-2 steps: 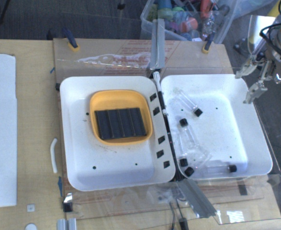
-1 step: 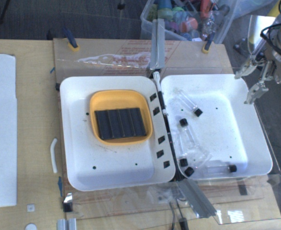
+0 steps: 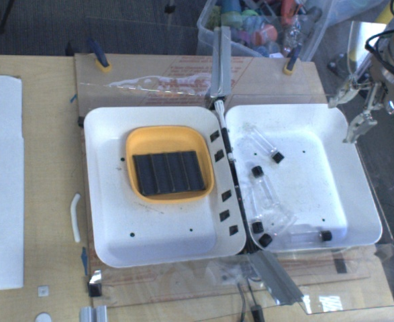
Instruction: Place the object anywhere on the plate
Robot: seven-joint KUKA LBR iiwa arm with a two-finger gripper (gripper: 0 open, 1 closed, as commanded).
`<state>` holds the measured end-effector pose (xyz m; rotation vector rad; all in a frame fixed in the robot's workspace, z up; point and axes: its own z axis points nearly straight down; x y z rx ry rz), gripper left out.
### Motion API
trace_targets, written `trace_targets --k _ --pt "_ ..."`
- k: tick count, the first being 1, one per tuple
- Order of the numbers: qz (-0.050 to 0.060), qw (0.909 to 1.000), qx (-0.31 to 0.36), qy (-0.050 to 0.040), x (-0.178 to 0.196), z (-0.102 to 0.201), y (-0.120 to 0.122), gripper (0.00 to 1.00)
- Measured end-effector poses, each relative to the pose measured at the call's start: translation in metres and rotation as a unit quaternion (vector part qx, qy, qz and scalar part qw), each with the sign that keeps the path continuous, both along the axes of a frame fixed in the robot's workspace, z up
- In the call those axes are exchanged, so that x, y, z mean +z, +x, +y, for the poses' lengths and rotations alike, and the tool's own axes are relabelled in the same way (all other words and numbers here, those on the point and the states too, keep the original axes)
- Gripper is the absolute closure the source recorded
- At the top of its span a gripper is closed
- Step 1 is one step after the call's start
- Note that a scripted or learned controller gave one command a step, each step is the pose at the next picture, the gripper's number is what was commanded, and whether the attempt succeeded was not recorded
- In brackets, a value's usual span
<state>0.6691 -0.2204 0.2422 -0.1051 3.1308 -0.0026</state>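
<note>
A yellow, rounded-square plate (image 3: pixel 135 145) lies in the left white bin (image 3: pixel 109 233). A black ribbed rectangular object (image 3: pixel 168 173) rests flat on the plate, filling most of its middle. My gripper (image 3: pixel 342 118) hangs at the far right edge of the right bin (image 3: pixel 358 193), above its back right corner and well away from the plate. Its two thin fingers (image 3: pixel 355 130) are spread apart with nothing between them.
The right bin holds several clear plastic pieces (image 3: pixel 269 203) with small black caps (image 3: pixel 276 157). A raised divider with black clips (image 3: pixel 223 173) separates the bins. A clear box of colourful items (image 3: pixel 264 12) stands behind. White paper (image 3: pixel 1 180) lies at the left.
</note>
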Motion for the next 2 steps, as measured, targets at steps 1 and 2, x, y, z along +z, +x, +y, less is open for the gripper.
trace_targets --k 1,2 --pt "0.001 0.9999 0.012 -0.0001 -0.001 0.0 -0.0001 0.0" --pt "0.0 0.9985 0.055 -0.0004 -0.0008 0.0 -0.0001 0.0"
